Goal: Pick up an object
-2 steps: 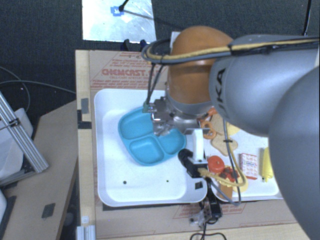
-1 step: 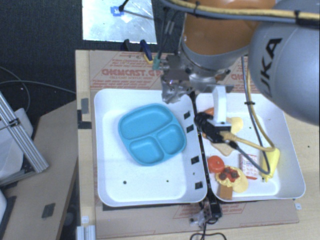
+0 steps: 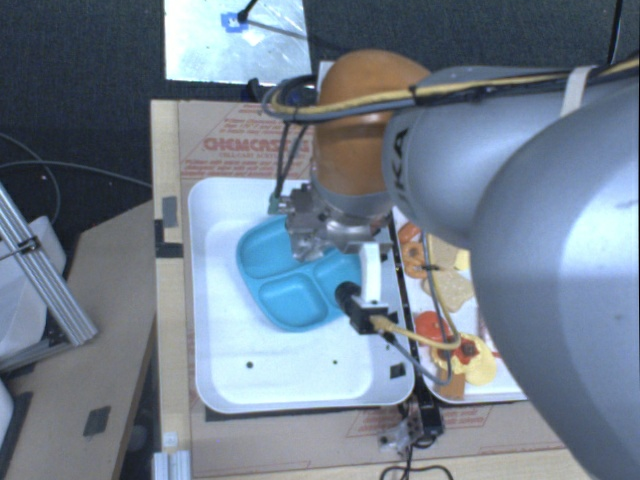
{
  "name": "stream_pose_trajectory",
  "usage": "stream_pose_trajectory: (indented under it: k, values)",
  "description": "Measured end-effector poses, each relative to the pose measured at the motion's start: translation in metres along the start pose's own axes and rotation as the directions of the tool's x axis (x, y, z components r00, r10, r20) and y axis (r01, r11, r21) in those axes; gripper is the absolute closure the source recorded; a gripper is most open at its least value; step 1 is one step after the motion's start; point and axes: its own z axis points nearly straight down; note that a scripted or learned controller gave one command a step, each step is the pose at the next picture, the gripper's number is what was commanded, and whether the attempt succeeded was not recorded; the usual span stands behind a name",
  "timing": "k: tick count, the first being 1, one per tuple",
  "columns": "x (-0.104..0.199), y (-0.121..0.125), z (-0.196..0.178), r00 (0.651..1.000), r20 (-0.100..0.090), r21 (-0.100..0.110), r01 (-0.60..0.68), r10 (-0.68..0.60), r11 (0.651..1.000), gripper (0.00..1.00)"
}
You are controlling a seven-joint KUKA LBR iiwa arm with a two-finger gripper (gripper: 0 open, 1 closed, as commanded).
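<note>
I see the gripper (image 3: 318,236) low over the blue tray (image 3: 285,278) in the middle of the left bin (image 3: 225,368), but I cannot tell if it is open or closed, so I think the pick-up is not done yet.

Arm (image 3: 520,168): large smooth grey rounded casing, matte-to-satin finish, soft highlights. Orange band (image 3: 365,108) is a glossy domed ring, sits just above the wrist. A pale strap (image 3: 577,86) wraps the grey casing well to the right of the orange band. Black and yellowish cables (image 3: 480,80) run bundled along the top of the casing, across the orange band. Wrist (image 3: 335,218) just below the orange band: grey metal flange, small bolted fittings, dark parts. Thin dark cables (image 3: 285,163) drop along the left of the orange band. Hand hidden under the wrist.
</note>
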Motion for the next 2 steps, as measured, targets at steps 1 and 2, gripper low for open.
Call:
stream_pose_trajectory:
  k: [1,2]
  values:
    - [-0.012,0.040,0.115,1.000,-0.006,-0.017,0.002,-0.002,1.000,1.00]
    - [0.027,0.095,-0.084,1.000,-0.010,-0.031,0.007,-0.007,0.999,1.00]
